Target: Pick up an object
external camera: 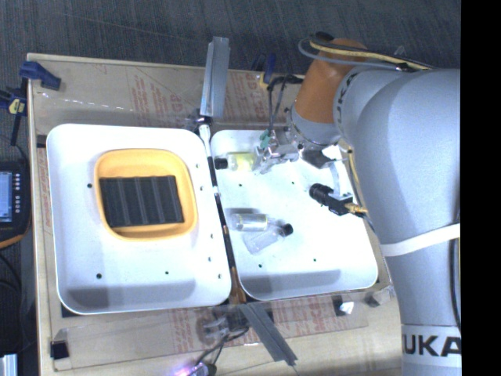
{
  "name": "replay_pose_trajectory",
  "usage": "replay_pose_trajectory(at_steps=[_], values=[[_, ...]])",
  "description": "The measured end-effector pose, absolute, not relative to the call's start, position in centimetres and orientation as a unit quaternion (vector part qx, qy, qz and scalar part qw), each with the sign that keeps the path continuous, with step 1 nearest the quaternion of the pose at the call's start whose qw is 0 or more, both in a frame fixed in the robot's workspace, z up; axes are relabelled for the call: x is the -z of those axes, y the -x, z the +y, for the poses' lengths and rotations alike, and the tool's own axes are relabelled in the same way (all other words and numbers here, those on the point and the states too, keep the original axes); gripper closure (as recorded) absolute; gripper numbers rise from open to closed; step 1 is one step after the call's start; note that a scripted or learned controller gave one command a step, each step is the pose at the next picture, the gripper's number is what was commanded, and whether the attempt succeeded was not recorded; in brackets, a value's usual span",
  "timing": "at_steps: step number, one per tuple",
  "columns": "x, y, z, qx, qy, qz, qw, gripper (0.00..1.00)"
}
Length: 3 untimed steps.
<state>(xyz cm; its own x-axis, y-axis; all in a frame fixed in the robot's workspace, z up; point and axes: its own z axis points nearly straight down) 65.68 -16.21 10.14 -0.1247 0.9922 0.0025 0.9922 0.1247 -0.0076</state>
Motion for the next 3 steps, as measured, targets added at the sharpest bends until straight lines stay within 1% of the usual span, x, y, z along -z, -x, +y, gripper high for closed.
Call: replay_pose_trajectory(at_steps=[1, 2, 3], values=[[-10.1, -65.7, -16.2, -0.0020, 0.662, -0.750, 0.003, 0.00], [-25.3, -64.7, -21.0, -0.0002, 0.625, -0.781, -0.001, 0.00], [-17.0, -65.7, -11.3, -0.0013, 0.589, -0.808, 0.002, 0.00]])
